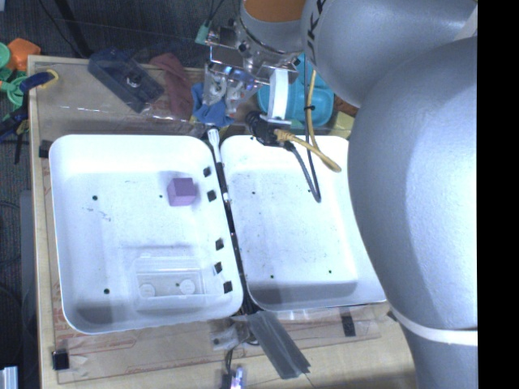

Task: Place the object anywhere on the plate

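A small purple block (pixel 182 190) lies in the left bin (pixel 73 217), toward its back and middle. A clear, squarish plate (pixel 195 259) rests on the same bin's floor near the front, well apart from the block. My gripper (pixel 225 94) hangs high over the back edge of the bench, above the seam between the two bins. It is behind and to the right of the block and far from the plate. The large grey arm covers the right side of the view.
The right bin (pixel 284 233) sits beside the left one, with a black hinge strip (pixel 223 225) between them. A black and yellow cable (pixel 308 156) droops over its back. Behind the bins lie a dark tool (pixel 122 78), cloth (pixel 174 79) and a teal object (pixel 316 104).
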Controlling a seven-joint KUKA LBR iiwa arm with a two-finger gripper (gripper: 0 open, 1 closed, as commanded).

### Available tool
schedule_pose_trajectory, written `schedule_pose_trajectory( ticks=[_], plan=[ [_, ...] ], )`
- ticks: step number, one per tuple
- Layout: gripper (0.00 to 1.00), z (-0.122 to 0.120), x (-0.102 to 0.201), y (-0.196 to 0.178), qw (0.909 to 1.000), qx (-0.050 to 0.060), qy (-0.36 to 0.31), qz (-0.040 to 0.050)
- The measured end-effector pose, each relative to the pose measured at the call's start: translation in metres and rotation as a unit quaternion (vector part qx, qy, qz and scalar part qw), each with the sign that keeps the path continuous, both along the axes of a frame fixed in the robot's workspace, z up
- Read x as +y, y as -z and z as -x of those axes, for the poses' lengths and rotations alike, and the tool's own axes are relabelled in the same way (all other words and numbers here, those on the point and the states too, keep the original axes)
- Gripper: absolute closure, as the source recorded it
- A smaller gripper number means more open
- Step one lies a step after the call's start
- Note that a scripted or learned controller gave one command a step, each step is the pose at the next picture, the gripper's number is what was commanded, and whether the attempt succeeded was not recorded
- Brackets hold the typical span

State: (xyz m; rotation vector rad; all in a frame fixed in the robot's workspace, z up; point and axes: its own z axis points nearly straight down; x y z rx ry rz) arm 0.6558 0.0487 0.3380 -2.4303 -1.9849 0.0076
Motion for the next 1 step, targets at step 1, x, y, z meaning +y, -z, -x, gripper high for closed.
schedule_pose_trajectory(
  ticks=[1],
  plan=[
    [1.00,0.0000,-0.0474,-0.0026,0.9971,0.002,-0.077,-0.0007]
  ],
)
